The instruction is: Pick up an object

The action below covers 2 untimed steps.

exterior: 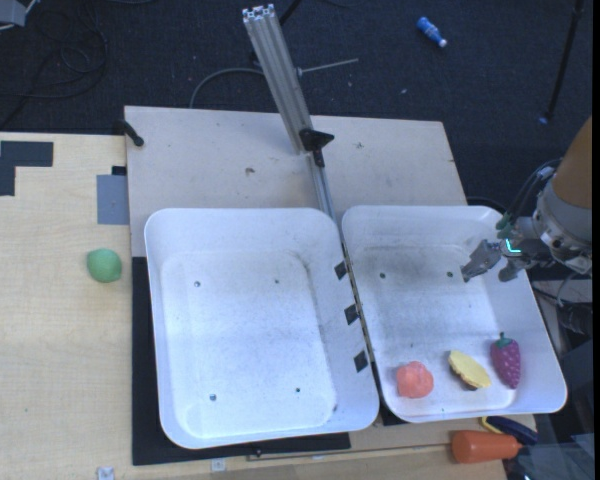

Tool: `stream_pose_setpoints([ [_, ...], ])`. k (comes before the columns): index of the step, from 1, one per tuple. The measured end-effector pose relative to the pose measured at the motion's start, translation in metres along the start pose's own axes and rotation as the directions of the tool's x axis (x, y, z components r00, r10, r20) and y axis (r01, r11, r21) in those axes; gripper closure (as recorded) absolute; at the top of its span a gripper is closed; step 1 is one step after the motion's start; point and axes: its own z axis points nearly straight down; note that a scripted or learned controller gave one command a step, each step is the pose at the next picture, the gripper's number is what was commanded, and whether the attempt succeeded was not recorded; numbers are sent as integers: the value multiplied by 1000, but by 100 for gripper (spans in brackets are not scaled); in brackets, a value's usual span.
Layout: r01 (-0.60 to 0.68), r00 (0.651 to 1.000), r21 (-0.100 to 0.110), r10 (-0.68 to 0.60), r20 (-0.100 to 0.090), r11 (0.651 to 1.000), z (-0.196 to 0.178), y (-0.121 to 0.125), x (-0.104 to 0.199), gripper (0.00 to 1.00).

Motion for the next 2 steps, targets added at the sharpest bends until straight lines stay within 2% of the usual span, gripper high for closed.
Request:
stream_pose_setpoints([
  [1,0,1000,0,0,0,1000,0,0,0,0],
  [2,1,1000,4,-1,-1,1000,44,5,-2,0],
])
